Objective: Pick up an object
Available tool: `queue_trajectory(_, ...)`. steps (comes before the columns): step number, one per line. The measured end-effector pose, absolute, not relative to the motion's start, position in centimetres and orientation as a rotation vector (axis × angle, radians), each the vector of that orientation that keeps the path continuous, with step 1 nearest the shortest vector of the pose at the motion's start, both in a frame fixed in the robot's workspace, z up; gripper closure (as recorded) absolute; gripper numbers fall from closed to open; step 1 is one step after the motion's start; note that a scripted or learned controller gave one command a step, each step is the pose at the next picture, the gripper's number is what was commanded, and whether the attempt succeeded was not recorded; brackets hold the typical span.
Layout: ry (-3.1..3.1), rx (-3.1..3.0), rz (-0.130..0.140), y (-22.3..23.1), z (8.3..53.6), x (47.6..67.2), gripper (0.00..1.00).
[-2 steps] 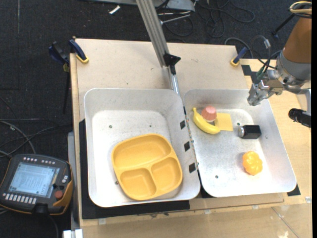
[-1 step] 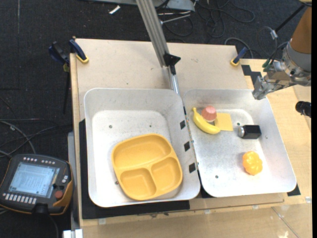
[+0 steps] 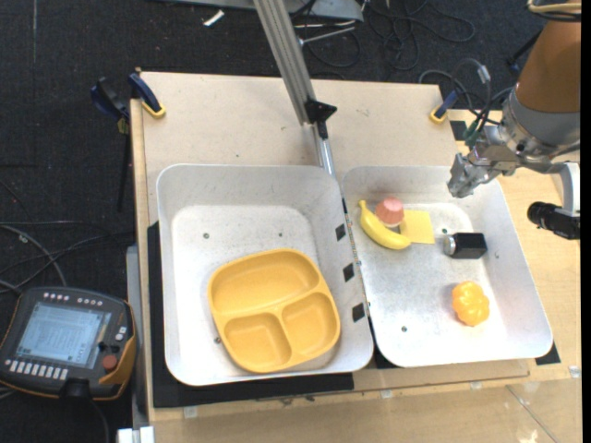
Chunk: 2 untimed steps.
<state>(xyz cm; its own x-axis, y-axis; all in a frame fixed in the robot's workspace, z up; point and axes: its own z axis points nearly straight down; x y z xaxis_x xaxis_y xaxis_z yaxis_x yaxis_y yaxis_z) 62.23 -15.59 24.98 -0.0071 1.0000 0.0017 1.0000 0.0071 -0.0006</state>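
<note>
The right bin (image 3: 499, 340) holds a yellow banana (image 3: 381, 232), a small pink object (image 3: 391, 211) touching it, a flat pale-yellow square (image 3: 420, 226), a black and silver cylinder (image 3: 464, 245) and a yellow-orange lump (image 3: 470, 304). My gripper (image 3: 461, 182) hangs over the bin's far right edge, above and slightly right of the cylinder, pointing down and left. Nothing shows between its fingers.
The left bin (image 3: 185, 201) holds a yellow three-compartment tray (image 3: 273, 309). A grey metal pole (image 3: 288, 49) slants down to the junction of the two bins. A teach pendant (image 3: 65, 340) lies off the bench at lower left. Clamps (image 3: 148, 95) sit at the bench's far corners.
</note>
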Motion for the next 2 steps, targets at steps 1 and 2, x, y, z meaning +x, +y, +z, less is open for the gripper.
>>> queue_trajectory(1, -2.228, -2.211, 0.000, -10.2, 24.1, 59.7, 1.00)
queue_trajectory(2, -2.227, -2.211, 0.001, -5.8, 23.1, 58.1, 1.00)
